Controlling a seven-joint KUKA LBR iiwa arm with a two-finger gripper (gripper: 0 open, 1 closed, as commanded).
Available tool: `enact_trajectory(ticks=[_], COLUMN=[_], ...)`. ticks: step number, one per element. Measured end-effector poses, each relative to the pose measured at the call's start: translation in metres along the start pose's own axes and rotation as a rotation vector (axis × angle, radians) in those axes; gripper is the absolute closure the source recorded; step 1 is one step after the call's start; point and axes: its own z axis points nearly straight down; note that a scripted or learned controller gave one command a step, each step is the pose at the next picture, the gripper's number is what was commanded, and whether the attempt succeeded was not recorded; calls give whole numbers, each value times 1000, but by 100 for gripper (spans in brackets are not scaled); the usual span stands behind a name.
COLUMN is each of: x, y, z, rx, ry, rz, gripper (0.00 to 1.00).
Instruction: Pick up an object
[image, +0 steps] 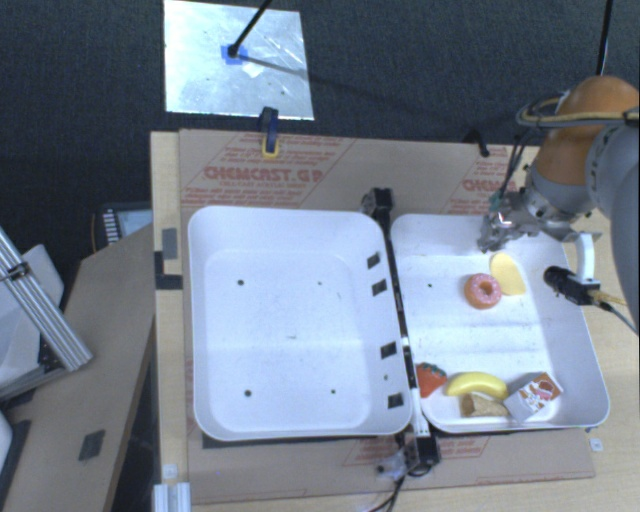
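I have the gripper at the right bin's far edge, just above the donut; I cannot tell its state. I judge this the approach: next it must drop over the donut at mid-bin.

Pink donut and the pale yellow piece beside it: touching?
Cannot tell. In the camera view the pink donut sits right against the pale yellow piece with no visible gap, but the slanted angle could hide one.

2 white bins; 1 donut, 1 banana, 1 carton, 1 yellow wedge.
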Motion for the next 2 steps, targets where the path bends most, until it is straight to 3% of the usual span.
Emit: enact_trajectory(ticks=[1,2], x=[0,50], y=[1,-1], z=[-12,-73], rx=[-4,8], ry=[-1,6], rz=[-2,-1], gripper=[100,100])
